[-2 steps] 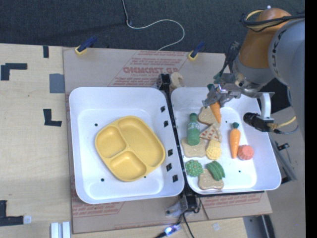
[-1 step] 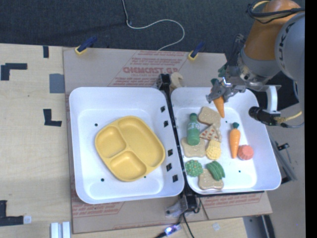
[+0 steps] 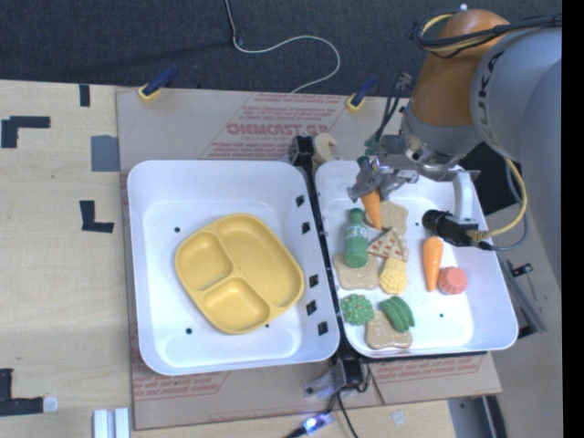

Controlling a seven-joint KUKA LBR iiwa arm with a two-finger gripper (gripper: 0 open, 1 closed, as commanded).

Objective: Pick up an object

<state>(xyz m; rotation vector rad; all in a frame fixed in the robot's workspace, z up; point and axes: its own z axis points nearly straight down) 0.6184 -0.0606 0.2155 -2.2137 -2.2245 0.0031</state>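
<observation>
The grey arm (image 3: pixel 511 71) reaches in from three o'clock, its gripper (image 3: pixel 376 182) angled toward seven o'clock.

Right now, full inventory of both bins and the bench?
divided tray: 1, yellow, left bin
bins: 2, white, side by side on cardboard
toy bottle: 1, green, right bin, left part
carrots: 2, orange, one at the gripper, one right of centre
corn: 1, yellow, centre
broccoli: 1, green, front
green vegetable: 1, front, on a tan slice
round pink piece: 1, right part
clamps: 2, blue-yellow, cardboard's far edge
cable: 1, white, dark floor
gripper: 1, over far carrot
arm: 1, grey-orange, from right
</observation>
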